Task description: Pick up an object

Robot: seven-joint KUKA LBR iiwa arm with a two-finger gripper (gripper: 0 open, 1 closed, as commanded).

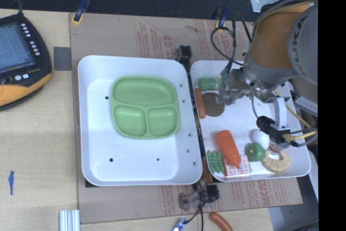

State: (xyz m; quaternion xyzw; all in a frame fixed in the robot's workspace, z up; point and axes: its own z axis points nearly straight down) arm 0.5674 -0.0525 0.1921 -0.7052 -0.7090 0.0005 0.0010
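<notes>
Two shallow white bins sit side by side on a sheet of cardboard (135,35) atop the bench, with the arm (281,40) reaching in from the right over the right bin (303,170). The left bin (94,116) holds a green divided plate (145,106), lying flat near its middle. The gripper (230,89) hangs low over the upper left part of the right bin, close above a brown round object (214,105) and a green item (206,84) beside it; whether its claw is spread or pressed together cannot be told, as cables and the wrist crowd the spot, and nothing can be seen caught in it. An orange sausage-shaped piece (200,104) lies along that bin's left wall. Lower down are an orange carrot-like piece (228,147), a small green leafy item (215,161), a red-and-white flat card (239,169), a green round piece (255,151) and a pale ring (277,162). An orange-edged control pendant (19,62) rests at the bench's left edge.
</notes>
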